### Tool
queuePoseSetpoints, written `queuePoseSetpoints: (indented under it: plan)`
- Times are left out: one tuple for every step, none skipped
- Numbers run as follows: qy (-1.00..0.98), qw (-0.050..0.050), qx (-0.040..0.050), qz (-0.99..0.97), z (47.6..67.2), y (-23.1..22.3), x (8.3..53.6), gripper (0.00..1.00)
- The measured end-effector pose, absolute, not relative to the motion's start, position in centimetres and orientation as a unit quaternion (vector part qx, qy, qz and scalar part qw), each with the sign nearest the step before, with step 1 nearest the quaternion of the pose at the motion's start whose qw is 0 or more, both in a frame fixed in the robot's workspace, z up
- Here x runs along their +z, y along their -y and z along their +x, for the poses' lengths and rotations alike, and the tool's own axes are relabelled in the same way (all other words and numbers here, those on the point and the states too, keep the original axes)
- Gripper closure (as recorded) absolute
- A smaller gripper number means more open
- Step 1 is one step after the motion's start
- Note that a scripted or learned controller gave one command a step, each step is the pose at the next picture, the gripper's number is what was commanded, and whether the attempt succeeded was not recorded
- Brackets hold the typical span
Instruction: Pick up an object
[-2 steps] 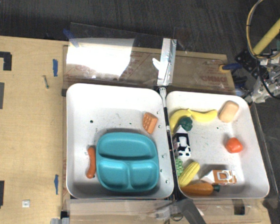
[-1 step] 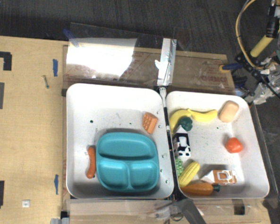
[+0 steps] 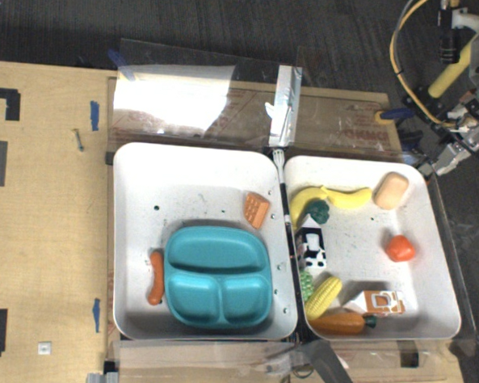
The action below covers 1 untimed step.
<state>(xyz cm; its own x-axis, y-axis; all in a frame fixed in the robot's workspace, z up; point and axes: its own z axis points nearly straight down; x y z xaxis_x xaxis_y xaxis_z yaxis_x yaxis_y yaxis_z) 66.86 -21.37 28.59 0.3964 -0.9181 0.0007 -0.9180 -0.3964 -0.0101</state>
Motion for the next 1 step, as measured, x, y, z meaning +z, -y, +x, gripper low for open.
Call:
queuePoseSetpoints:
  plan:
    - [-0.438,0.002,0.0006,-0.899,66.78,21.20,26.82,1.00]
